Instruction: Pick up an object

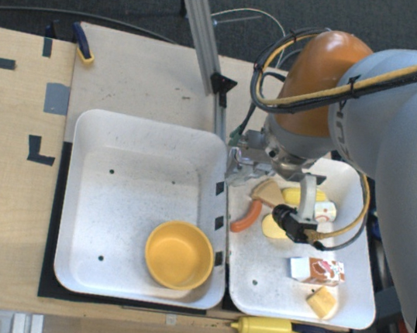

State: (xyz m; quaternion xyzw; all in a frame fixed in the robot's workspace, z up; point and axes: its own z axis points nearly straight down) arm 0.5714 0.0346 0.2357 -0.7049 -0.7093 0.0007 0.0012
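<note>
My gripper (pixel 249 165) hangs under the orange-banded wrist, low over the back left part of the right bin (pixel 350 314). Right below and beside it lie a tan bread slice (pixel 267 191) and an orange sausage (pixel 244 217). Close by are a yellow piece (pixel 293 195), a pale yellow round piece (pixel 272 227) and a white toy with a red spot (pixel 325 212). Nearer the front lie a red-and-white carton (pixel 317 270) and a cheese wedge (pixel 323 302). The wrist hides the gripper's lower end.
A yellow bowl (pixel 177 253) stands in the front right corner of the left bin (pixel 118 140). In front of the right bin, a yellow mustard bottle (pixel 265 328) lies on the bench. A slanted metal pole (pixel 205 36) rises behind the bins. Cables loop around the wrist.
</note>
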